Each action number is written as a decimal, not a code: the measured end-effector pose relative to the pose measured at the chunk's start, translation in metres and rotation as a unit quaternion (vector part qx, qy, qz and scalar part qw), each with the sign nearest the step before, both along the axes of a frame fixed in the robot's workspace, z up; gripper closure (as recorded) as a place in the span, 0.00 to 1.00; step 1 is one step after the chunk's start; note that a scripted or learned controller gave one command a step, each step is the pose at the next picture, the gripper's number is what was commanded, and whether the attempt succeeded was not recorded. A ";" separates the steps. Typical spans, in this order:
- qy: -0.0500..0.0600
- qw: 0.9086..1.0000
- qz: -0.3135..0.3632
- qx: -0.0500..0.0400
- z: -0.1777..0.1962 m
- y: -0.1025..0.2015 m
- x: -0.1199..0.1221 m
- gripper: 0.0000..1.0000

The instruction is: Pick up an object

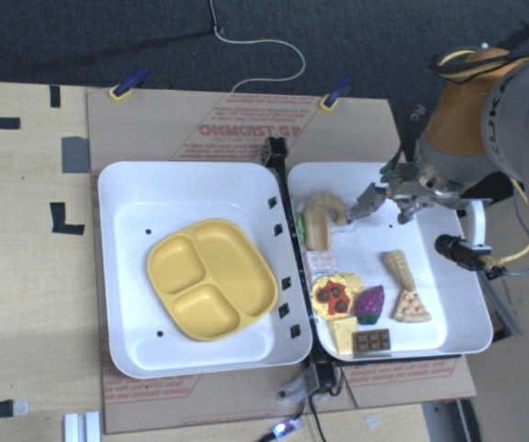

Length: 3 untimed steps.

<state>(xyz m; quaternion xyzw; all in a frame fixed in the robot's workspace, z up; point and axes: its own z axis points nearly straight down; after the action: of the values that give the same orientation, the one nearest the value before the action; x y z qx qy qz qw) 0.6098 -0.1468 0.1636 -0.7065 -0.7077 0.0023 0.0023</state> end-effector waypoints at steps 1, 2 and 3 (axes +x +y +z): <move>-0.001 1.000 0.000 0.000 -0.058 -0.008 -0.004 0.00; -0.002 1.000 0.000 -0.001 -0.081 -0.007 -0.004 0.00; -0.003 1.000 0.000 -0.001 -0.069 -0.007 -0.003 1.00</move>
<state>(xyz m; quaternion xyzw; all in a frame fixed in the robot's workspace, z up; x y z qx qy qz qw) 0.6063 -0.1535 0.0949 -0.7061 -0.7081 0.0007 -0.0005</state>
